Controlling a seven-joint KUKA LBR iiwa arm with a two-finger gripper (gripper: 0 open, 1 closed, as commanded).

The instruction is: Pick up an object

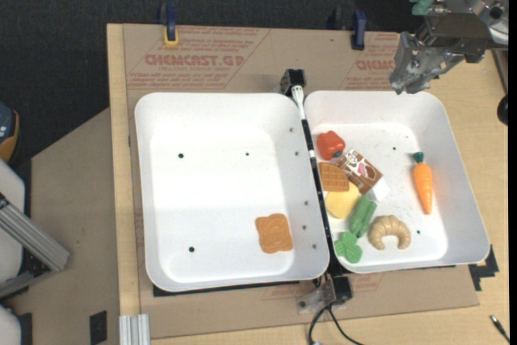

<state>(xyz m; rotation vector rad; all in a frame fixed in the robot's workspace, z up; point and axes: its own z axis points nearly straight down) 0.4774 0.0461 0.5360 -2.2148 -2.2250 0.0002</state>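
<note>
Camera view has the hand (412, 81) hovering at the upper right, just past the right bin's (464, 174) far rim, gripping nothing; how far it is open cannot be told. Candidate objects cluster at that bin's left: tomato (329, 144), croissant (389, 231), carrot (423, 185).

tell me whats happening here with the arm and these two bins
A robot arm is set to pick up an object. Its gripper hangs over the back edge of the right bin with nothing in it. That bin holds toy food: a carrot, croissant, tomato, waffle and some green pieces. The left bin has one orange waffle.
</note>
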